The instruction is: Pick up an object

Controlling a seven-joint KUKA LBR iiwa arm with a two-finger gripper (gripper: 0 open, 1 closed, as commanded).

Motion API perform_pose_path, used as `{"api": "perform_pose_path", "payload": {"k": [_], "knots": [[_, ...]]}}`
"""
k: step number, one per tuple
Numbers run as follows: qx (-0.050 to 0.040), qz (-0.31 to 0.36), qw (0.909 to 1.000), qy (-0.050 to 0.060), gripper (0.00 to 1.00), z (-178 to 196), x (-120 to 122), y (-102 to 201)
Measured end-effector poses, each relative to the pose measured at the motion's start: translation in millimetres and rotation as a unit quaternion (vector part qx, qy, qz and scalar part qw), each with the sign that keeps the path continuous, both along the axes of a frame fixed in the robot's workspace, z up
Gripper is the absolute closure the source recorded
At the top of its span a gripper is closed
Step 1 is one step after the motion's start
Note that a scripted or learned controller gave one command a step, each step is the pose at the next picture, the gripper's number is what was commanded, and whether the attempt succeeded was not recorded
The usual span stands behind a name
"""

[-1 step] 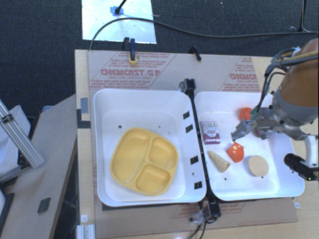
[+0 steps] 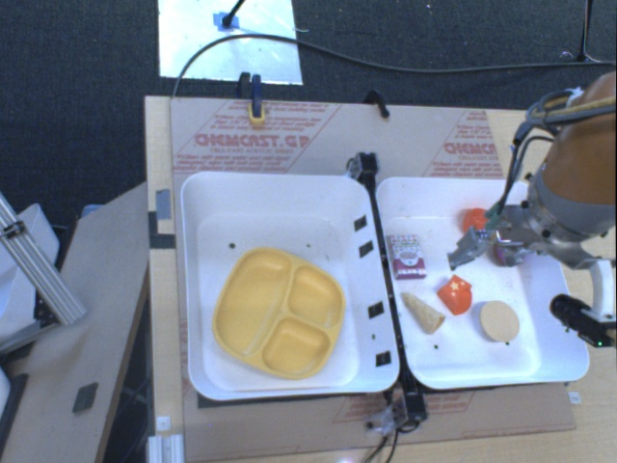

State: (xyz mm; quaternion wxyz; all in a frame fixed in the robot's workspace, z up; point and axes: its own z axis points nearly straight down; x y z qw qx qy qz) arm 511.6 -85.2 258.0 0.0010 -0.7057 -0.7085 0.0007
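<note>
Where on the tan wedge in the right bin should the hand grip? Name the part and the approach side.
Grip the tan wedge across its wide lower end, coming straight down from above. It lies flat, its point toward the small red-and-white packet, and the red piece sits close on its right, so the fingers probably fit best placed across the wedge, near and far.

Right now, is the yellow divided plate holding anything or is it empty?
Empty. The yellow divided plate lies flat in the left bin, and all three compartments show bare yellow.

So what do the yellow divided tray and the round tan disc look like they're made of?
The yellow tray looks like moulded plastic: one even colour, smooth rounded compartments, a soft sheen. The tan disc is matte with a flat pale face, perhaps wood or a plastic toy food; the view leaves that open.
</note>
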Motion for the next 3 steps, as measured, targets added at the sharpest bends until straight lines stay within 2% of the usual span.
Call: {"api": "perform_pose_path", "payload": {"k": [1,2,3], "knots": [[0.0006,-0.001,1.0000,0.002,0.00,-58.8,-6.6,6.1],[0.0006,-0.001,1.0000,0.003,0.00,-122.2,-6.8,-0.6],[0.0007,-0.001,1.0000,0.001,0.00,-176.0,-6.4,-0.5]]}}
